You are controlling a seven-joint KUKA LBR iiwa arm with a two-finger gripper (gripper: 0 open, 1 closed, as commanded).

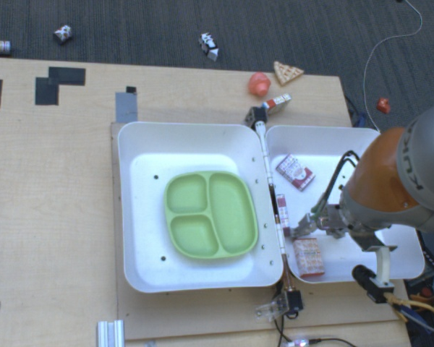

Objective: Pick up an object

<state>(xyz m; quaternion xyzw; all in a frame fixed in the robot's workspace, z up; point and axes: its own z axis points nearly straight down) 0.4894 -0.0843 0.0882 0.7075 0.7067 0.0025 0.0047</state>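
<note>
Wooden surface (50, 194), flat, pale, with dark tape patches at top left; grey carpet floor beyond its far edge. Two shallow white plastic bins sit side by side, rims touching down the middle. Left bin (141, 215) is the roomier one: it holds a light green divided plate (210, 215), smooth, rounded corners, three compartments, with bare white floor all round it. Right bin (362, 139) is crowded by the grey arm (412, 172) with its orange band, which covers the right half. The claw (304, 229) sits low near the centre rim, over the bin's lower left; cannot tell how its fingers stand. Just below it lies a reddish-tan packet (309, 257), rectangular, near the front edge; contact unclear. A smaller red-and-white box (294, 171) lies tilted in the upper left part, well apart from the claw. Off the bins, a red ball (259, 84) and a wedge-shaped pizza slice toy (288, 71) sit by the far surface edge.
</note>
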